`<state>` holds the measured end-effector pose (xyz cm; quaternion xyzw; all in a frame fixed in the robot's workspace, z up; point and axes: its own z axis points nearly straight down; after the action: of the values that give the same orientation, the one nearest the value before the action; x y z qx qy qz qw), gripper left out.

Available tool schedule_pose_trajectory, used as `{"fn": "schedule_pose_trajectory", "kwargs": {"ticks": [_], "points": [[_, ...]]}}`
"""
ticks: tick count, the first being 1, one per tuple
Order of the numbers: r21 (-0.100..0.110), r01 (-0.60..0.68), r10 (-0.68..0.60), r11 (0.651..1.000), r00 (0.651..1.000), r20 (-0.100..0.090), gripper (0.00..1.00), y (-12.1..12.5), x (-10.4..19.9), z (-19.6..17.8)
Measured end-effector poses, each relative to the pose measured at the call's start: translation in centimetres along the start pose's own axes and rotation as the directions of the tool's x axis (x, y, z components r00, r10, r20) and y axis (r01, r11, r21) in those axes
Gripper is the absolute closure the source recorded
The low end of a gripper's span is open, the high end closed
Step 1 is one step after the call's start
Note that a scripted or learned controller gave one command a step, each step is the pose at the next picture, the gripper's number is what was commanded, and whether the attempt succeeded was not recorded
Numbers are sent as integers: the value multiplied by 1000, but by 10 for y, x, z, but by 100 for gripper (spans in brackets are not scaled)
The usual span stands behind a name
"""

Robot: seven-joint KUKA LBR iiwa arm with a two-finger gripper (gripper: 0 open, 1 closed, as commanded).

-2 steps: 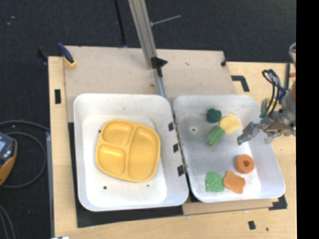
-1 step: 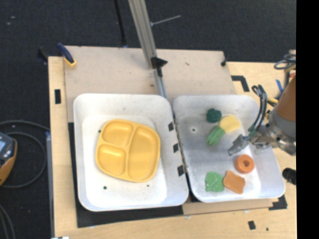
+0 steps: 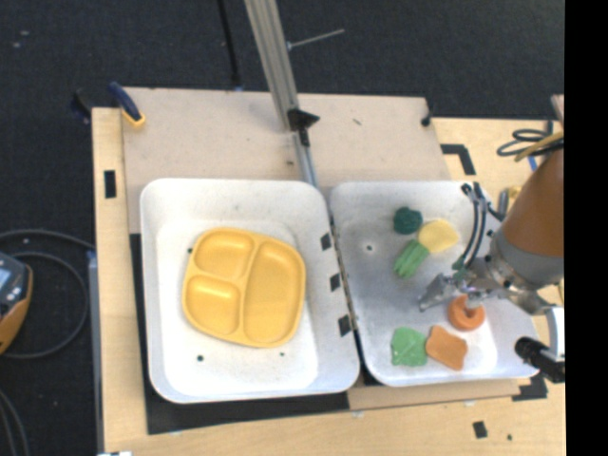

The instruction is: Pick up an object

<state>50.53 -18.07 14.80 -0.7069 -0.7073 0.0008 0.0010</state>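
The right bin (image 3: pixel 370 217) holds several small toys. A dark green round piece (image 3: pixel 408 220), a yellow piece (image 3: pixel 439 236) and a light green piece (image 3: pixel 408 258) lie near its middle. At the front lie a green piece (image 3: pixel 408 347) and an orange flat piece (image 3: pixel 446 349). An orange round piece (image 3: pixel 465 314) sits by the right wall. My gripper (image 3: pixel 465 295) hangs right over this orange round piece, and the wrist hides part of it. I cannot tell whether the gripper touches it.
The left bin (image 3: pixel 161 207) holds a yellow divided plate (image 3: pixel 244 286). An aluminium post (image 3: pixel 275 55) rises behind the bins. Cables (image 3: pixel 532 142) lie at the far right of the bench.
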Motion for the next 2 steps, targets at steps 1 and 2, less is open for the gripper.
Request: {"fn": "schedule_pose_trajectory", "kwargs": {"ticks": [1, 2], "points": [[-23, -2, 2, 1000, 1000, 10, 0, 6, -5, 26], [-34, -7, 8, 999, 1000, 17, 100, 8, -7, 16]]}}
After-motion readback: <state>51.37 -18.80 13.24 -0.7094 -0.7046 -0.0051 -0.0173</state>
